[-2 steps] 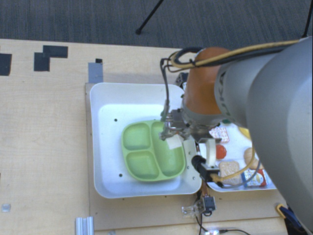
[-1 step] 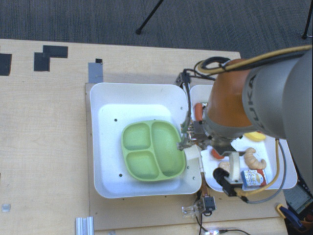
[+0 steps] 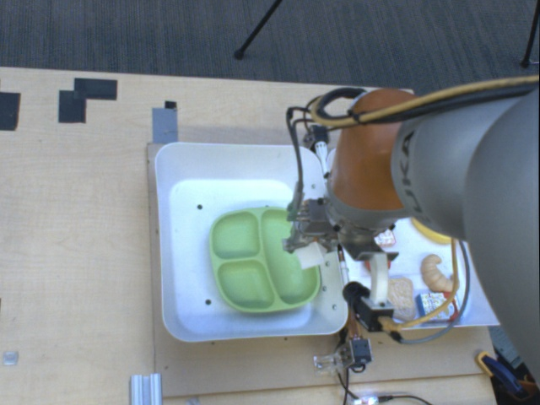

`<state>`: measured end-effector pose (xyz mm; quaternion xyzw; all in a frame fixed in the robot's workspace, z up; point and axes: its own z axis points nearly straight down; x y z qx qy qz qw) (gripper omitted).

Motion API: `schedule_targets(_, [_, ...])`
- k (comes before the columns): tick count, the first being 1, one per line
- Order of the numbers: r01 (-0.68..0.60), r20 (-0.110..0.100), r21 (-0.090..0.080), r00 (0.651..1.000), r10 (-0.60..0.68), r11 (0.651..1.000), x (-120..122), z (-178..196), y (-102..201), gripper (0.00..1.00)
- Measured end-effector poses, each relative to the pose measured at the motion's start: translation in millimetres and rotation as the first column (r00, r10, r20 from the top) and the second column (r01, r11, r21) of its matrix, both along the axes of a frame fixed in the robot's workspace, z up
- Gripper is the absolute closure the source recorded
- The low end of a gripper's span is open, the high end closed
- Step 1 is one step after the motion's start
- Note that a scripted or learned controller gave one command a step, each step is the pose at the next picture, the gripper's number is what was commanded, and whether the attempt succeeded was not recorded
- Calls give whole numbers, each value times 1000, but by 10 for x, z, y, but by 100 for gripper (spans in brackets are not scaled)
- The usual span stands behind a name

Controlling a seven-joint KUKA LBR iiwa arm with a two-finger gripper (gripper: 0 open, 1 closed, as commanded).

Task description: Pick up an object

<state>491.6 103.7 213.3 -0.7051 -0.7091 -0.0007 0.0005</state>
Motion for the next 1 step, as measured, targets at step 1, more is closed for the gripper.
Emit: schedule_targets(1, [3, 0, -1, 1000, -3, 1000, -49, -293, -650, 100])
